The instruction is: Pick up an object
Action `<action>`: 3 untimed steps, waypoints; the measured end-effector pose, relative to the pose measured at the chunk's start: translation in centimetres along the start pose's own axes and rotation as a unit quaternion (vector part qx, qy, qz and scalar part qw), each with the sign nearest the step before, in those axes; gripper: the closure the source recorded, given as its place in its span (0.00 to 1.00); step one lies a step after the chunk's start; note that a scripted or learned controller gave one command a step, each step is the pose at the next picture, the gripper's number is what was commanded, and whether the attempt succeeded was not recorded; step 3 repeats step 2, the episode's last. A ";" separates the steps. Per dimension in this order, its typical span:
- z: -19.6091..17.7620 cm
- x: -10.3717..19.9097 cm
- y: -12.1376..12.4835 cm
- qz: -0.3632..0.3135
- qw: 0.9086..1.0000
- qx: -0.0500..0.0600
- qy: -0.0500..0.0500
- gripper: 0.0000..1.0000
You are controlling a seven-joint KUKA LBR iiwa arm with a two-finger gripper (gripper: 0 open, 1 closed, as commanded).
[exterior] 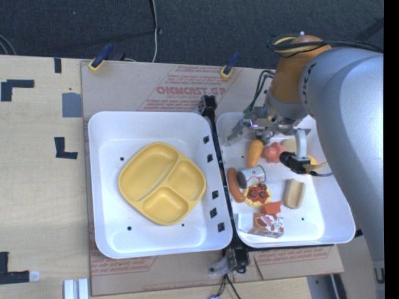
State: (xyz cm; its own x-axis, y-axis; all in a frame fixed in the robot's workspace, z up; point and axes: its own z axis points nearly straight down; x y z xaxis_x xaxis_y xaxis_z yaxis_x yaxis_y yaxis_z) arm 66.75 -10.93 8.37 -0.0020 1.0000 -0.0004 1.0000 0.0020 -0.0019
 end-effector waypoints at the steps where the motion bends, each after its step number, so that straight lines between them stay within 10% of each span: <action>1: -0.1 -0.8 -4.6 0.001 1.000 0.000 0.000 0.00; 2: -1.1 -0.7 -4.4 0.000 1.000 -0.001 0.000 1.00; 3: -1.1 -0.7 -4.4 0.000 1.000 -0.001 0.000 1.00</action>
